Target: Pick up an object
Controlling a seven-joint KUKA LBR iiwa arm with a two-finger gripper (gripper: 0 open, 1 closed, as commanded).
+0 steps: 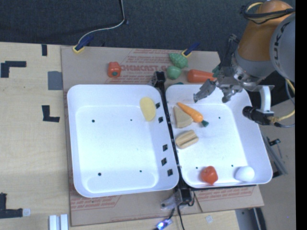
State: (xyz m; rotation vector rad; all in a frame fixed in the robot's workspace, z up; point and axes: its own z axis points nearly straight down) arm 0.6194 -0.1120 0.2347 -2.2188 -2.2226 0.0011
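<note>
Two white bins share my bench, and my gripper (217, 91), fingers (202, 91) apart and gripping nothing, hovers at the right bin's (249, 143) far edge, the carrot (190, 111) lying slantwise just below-left.

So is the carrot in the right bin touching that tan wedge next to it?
Touching. The camera view shows the carrot lying across the top edge of the tan wedge with no white bin floor visible between them; its green tip points out past the wedge.
</note>
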